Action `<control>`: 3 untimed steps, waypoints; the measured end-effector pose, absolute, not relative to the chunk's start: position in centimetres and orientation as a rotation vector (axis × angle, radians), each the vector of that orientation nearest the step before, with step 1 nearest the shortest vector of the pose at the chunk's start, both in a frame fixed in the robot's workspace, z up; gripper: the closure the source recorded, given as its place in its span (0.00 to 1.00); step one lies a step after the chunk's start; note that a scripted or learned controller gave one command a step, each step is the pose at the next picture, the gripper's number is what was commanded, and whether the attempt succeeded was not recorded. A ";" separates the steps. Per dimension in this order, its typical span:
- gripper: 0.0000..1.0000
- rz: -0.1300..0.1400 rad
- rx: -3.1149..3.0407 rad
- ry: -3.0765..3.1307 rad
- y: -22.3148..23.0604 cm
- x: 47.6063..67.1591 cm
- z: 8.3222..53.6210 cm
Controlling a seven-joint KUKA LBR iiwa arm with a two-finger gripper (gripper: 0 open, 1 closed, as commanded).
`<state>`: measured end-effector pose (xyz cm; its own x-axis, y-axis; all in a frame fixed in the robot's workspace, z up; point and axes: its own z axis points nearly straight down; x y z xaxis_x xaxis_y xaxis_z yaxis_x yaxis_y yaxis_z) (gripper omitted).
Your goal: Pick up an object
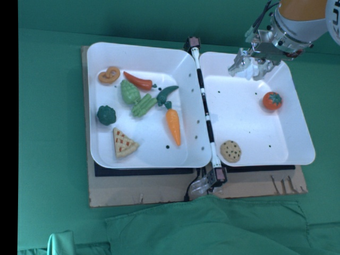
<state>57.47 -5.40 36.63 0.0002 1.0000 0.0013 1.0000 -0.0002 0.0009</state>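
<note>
While tilted, hand [251, 67] hovers | right bin's [297, 142] far edge

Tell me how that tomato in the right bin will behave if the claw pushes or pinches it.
The tomato looks round and smooth, so it may roll across the right bin if nudged. It has a glossy, moulded look, so it is probably stiff and light, and could squirt out of an off-centre pinch.

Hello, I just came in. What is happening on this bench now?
A robot arm's end effector hangs over the far edge of the right bin, with nothing between its fingers. That bin contains a tomato and a cookie. The left bin holds the other toy foods, including a carrot and a pretzel.
</note>
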 end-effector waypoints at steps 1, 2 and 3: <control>1.00 -0.001 -2.221 -2.220 -2.0 53.9 35.6; 1.00 0.002 -2.222 -2.218 0.1 51.2 33.3; 1.00 0.001 -2.222 -2.219 2.0 49.5 32.1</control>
